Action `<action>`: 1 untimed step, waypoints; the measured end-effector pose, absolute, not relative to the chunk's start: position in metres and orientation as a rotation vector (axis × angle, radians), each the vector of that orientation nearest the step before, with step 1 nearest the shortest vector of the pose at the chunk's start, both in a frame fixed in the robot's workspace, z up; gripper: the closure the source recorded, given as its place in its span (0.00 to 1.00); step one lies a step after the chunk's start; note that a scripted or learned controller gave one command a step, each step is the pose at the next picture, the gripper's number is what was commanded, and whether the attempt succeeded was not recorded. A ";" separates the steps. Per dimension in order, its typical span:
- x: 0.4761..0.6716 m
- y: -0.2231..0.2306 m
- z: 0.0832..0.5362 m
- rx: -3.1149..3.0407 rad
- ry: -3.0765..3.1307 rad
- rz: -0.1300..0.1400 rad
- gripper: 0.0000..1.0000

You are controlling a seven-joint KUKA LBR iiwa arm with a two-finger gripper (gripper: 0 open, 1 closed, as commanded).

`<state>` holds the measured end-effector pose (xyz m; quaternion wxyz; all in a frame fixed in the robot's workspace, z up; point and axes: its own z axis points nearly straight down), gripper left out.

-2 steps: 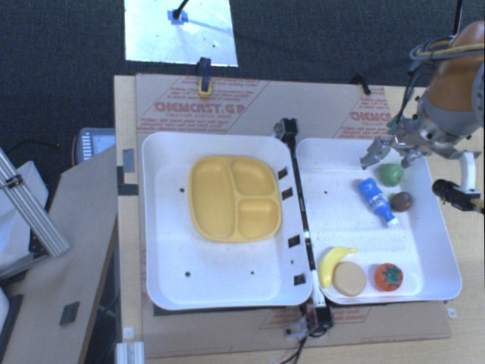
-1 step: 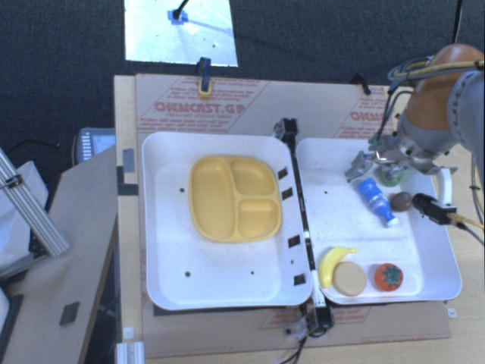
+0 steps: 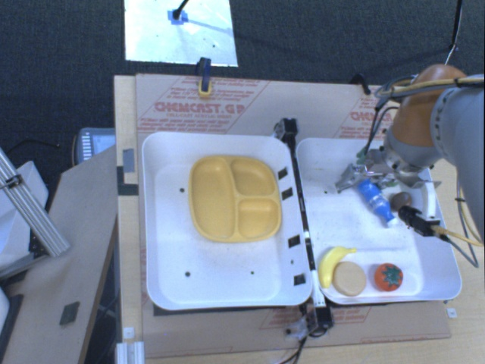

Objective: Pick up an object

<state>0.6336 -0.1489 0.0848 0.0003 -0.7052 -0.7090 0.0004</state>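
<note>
Banana [image 3: 331,262], round biscuit [image 3: 349,278] and tomato [image 3: 388,277] lie nearest; jaws [image 3: 362,174] touch blue bottle [image 3: 375,199], state unclear.

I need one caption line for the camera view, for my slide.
Gripper above blue bottle in right bin; yellow tray in left bin.

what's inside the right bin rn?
The right bin holds a blue bottle under the tool, plus a banana, tan round piece and tomato. The arm covers the bin's far right corner.
</note>
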 end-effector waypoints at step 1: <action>0.635 -0.149 0.099 -2.218 -2.232 -0.004 1.00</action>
